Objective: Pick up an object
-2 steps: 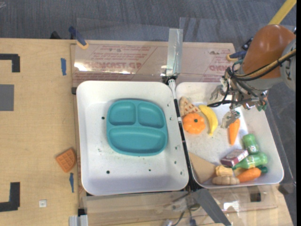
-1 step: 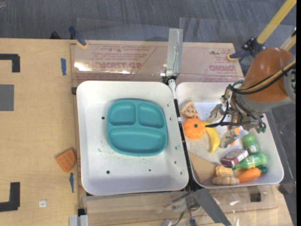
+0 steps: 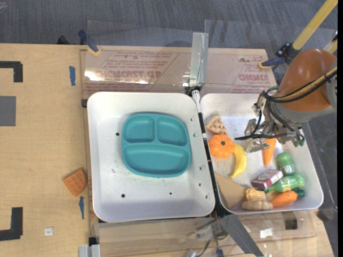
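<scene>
Camera view: orange tapered carrot [image 3: 268, 153] upright beneath gripper [image 3: 266, 138].

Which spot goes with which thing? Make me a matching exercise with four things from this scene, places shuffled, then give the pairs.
Things:
1. teal divided plate
2. banana
3. waffle piece
4. pumpkin

Places:
A. on the wooden bench, outside the bins
B. right bin, just right of the pumpkin
C. middle of the left bin
D. right bin, close to the divider, below the pizza slice

Pairs: 1-C, 2-B, 3-A, 4-D
</scene>
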You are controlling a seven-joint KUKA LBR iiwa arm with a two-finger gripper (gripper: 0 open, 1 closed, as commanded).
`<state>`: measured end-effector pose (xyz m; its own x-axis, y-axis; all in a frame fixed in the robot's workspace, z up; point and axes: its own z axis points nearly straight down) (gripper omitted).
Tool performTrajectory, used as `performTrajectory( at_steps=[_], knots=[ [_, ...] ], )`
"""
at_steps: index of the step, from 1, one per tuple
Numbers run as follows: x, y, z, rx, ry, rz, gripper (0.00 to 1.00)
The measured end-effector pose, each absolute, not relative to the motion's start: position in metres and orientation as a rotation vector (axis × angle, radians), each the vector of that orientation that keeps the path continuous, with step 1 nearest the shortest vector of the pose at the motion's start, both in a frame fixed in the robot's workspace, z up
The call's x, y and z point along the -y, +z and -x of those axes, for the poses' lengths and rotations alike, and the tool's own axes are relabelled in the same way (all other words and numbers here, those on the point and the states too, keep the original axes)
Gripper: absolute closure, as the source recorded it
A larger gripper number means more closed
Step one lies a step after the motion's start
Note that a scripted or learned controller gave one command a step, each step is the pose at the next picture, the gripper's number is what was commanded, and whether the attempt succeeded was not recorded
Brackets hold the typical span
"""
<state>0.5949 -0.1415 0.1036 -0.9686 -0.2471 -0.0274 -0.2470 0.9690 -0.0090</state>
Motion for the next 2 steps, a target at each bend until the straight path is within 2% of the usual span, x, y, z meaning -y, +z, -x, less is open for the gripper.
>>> performTrajectory(
  at_steps=[1,2],
  knots=[
    [0.214,0.0886,-0.6649,-3.087,-0.006,0.522,1.0],
    [0.2121,0.0882,-0.6652,-3.086,-0.004,0.526,0.0]
  ],
)
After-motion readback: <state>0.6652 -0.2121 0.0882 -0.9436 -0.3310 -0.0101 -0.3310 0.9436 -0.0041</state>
